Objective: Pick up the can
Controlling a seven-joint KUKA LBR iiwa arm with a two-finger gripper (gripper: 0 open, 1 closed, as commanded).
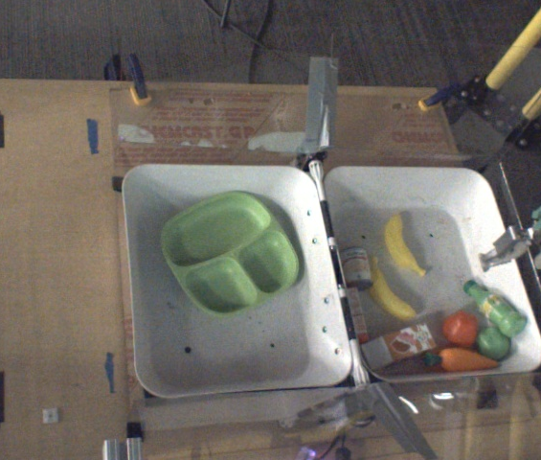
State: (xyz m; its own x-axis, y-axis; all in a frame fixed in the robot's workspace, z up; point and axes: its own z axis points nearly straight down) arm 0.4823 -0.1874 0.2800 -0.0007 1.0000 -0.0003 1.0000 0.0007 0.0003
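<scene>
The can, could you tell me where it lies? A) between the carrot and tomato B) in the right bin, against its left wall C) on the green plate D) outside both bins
B: the can lies by the left wall of the right bin, beside two bananas.

Dim, soft, slightly blurred overhead view

We see light-green three-compartment plastic tray [231, 251] in left white bin [155, 353]. Right white bin [442, 195]: two yellow bananas [403, 243] [390, 295], green bottle [494, 308], red tomato [460, 328], green pepper [492, 343], orange carrot [466, 359], printed carton [404, 343].
</scene>
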